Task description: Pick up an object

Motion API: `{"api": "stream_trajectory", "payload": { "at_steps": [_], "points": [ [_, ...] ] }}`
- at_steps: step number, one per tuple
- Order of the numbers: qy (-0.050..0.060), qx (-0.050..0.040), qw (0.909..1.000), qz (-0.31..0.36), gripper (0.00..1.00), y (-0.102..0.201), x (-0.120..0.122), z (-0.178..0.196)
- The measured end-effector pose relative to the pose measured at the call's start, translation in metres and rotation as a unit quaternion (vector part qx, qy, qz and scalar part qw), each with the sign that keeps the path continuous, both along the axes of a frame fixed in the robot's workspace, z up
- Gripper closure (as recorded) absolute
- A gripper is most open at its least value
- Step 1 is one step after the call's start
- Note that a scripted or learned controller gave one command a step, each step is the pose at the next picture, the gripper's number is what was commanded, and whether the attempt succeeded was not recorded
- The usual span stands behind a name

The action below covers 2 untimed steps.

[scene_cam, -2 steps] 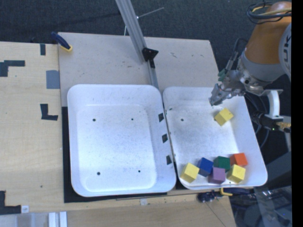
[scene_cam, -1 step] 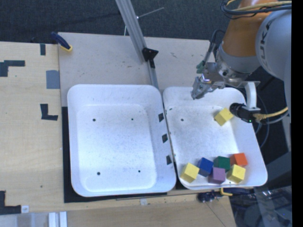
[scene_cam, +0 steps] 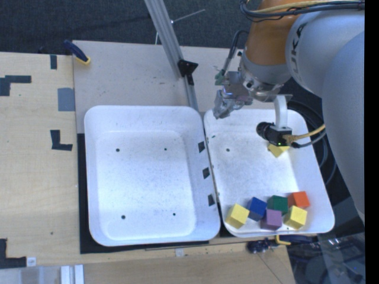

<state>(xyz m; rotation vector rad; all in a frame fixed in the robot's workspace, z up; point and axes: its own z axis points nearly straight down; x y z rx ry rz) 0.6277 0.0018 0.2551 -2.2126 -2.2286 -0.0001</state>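
Several small blocks lie in the right bin (scene_cam: 249,164) near its front edge: a yellow block (scene_cam: 238,215), a blue block (scene_cam: 257,207), a green block (scene_cam: 277,204), an orange block (scene_cam: 299,199), a purple block (scene_cam: 273,218) and another yellow block (scene_cam: 296,217). A third yellow block (scene_cam: 276,150) sits farther back by the right wall, partly under a black part of the arm. My gripper (scene_cam: 222,107) hangs over the far left corner of the right bin, well away from the blocks. No block shows at its tip.
The left bin (scene_cam: 142,176) adjoins the right one. A slanted metal bar (scene_cam: 172,46) runs down to the bins' shared back corner, close to the gripper. The bulky arm (scene_cam: 320,52) covers the right side. A blue and yellow tool (scene_cam: 77,52) lies far left.
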Motion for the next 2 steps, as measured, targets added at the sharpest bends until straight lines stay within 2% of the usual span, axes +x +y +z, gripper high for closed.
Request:
{"api": "stream_trajectory", "payload": {
  "at_steps": [1, 2],
  "points": [
    [0.000, 0.0000, 1.0000, 0.000, 1.00, 0.051, 0.021, -0.005],
    [0.001, -0.0003, 1.0000, -0.001, 1.00, 0.100, 0.023, -0.026]
  ]
}}
